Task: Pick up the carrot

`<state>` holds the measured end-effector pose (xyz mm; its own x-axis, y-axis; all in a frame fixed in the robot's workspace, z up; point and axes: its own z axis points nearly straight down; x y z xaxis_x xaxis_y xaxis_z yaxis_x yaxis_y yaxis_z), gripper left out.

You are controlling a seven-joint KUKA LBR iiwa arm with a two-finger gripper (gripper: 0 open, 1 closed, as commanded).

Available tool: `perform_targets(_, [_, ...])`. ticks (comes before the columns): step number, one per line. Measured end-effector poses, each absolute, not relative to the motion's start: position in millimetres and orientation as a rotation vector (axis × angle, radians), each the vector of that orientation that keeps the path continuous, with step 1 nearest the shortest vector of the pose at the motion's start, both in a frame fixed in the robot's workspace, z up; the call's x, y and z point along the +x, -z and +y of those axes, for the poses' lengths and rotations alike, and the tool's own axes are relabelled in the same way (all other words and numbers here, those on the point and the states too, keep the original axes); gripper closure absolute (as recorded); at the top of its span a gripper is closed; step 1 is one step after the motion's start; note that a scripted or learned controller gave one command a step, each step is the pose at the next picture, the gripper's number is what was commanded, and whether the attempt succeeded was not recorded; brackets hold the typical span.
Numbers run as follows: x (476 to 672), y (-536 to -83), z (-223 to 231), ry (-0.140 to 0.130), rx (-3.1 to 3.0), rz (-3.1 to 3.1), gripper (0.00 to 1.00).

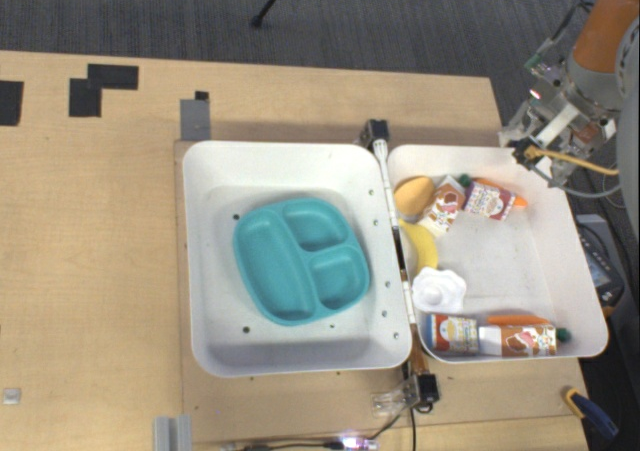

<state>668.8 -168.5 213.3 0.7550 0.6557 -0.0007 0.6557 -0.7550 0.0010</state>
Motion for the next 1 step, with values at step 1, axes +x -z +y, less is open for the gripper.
perform_targets(1, [644.7,-86.1,-189.2,-0.008,2.882,1.249,0.00])
